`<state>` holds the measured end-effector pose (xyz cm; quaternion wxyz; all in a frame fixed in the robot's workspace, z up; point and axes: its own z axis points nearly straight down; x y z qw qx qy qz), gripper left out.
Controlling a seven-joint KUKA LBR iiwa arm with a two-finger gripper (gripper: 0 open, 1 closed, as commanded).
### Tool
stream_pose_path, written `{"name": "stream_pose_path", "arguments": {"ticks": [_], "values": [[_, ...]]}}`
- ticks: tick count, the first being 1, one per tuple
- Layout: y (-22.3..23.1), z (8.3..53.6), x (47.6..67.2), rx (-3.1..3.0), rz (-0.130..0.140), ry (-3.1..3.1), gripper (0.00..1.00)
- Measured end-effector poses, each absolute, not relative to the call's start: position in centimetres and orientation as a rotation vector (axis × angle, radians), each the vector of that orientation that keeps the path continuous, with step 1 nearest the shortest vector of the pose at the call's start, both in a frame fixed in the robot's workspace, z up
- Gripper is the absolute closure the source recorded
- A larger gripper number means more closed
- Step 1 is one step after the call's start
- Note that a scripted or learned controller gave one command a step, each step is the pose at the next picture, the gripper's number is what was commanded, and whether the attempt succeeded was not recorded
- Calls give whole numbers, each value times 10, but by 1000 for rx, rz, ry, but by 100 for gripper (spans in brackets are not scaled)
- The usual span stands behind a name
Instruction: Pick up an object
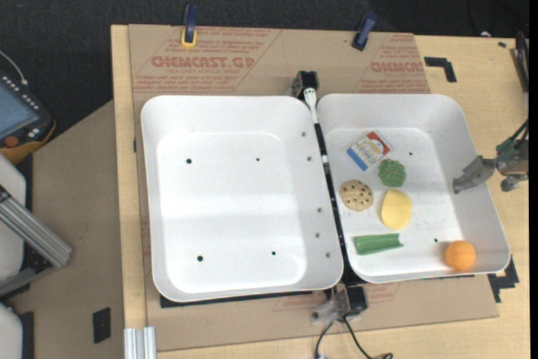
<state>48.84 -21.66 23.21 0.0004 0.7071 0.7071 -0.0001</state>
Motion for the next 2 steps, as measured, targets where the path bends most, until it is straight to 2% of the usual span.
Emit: {"name": "stream_pose_path", "arguments": {"ticks": [1,2], "values": [[-217,243,489,2217,1,2219,100],[-217,253,490,2214,2,2218,100]]}}
